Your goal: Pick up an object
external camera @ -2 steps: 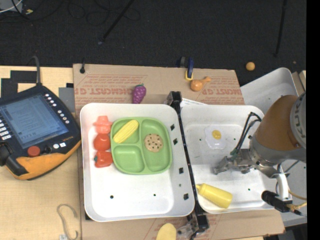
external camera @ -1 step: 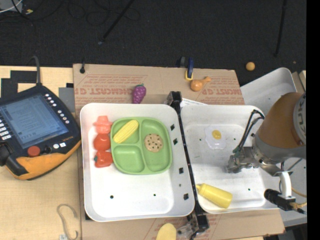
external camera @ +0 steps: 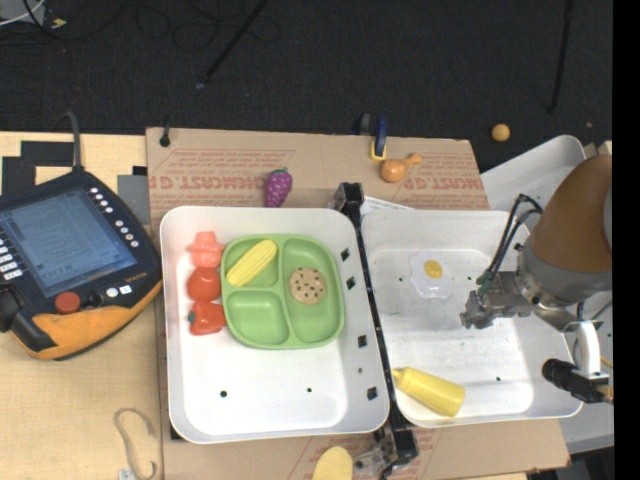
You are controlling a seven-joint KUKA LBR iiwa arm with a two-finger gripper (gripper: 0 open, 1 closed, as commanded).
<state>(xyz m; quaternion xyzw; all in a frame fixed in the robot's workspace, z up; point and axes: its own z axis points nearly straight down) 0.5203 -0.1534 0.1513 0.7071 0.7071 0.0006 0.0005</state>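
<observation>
My gripper hangs low over the middle of the right bin, with the grey arm and its orange band coming in from the right. A small fried-egg toy lies just up and left of the gripper, apart from it. At the bin's front edge, below and left of the gripper, lies a yellow bottle. The left bin holds a green divided plate with a corn cob and a cookie. Red and pink toy pieces sit beside the plate.
A teach pendant rests on the bench at the left. Behind the bins on cardboard are purple grapes, an orange toy and a blue clamp. A yellow lemon sits at the front edge.
</observation>
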